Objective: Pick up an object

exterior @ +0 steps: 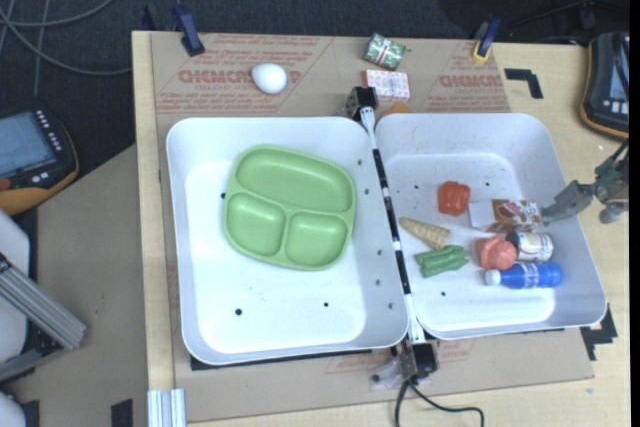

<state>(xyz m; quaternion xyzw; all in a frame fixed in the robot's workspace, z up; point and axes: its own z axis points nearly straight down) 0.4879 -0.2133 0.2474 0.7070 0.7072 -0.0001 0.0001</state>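
Grey gripper [575, 200] waits at three o'clock of the right bin [470, 130], nothing visibly held, its opening unclear; red block [453, 197] lies at nine o'clock; approach underway, descent next.

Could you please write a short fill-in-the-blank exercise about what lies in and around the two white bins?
1. The green divided plate lies in the ____ bin.
2. The blue bottle lies in the ____ bin.
3. The white egg rests on the cardboard, ____ the bins.
4. The divided plate has ____ compartments.

Missing words: left; right; outside; three
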